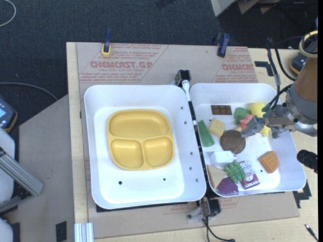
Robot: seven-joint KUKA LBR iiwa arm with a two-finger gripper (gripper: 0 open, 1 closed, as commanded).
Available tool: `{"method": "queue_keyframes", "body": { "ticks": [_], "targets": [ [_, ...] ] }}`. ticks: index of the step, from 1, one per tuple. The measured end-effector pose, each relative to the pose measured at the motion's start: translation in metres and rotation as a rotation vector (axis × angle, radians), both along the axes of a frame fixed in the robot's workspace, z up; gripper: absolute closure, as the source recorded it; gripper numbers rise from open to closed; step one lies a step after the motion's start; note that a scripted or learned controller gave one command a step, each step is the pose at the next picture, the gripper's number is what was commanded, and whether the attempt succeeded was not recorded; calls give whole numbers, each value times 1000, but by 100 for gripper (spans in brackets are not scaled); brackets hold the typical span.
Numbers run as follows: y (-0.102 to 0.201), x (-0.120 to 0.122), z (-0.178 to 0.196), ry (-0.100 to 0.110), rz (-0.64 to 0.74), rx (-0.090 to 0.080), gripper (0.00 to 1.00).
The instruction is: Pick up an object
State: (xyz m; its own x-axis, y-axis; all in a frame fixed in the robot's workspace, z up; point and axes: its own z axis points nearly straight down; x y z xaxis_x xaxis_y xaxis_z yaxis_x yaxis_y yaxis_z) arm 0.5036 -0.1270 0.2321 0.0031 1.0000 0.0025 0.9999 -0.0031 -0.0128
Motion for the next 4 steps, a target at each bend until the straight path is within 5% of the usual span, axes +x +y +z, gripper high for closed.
{"method": "queue_keyframes", "body": {
  "ticks": [1,3,4],
  "targets": [
    [0,3,6,-13,3,-2,0],
    [18,6,-91,-6,3,1,0],
    [20,13,-136,-32,2,0,0]
  ]
}}
